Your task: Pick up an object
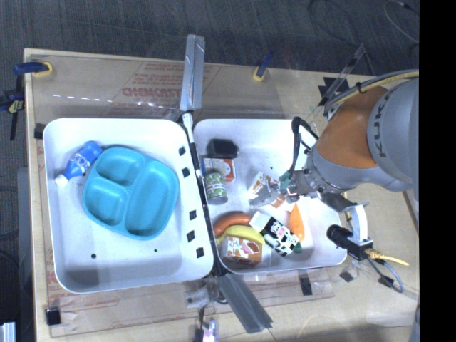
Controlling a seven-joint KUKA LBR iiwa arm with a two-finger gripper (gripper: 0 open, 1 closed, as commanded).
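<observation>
At right of centre, the gripper (288, 188) is a dark, blurred cluster over the right bin (246, 130), and how its fingers stand cannot be told. The crinkled silver packet (262, 188) beside it is too small to identify. At lower centre, the banana (241, 232) covers part of the orange-red fruit (229, 221) behind it. At upper left, the blue divided tray (132, 191) overlaps the blue bottle (80, 159). The label on the small jar (215, 184) is unreadable.

Even overhead light, soft shadows, slightly grainy
</observation>
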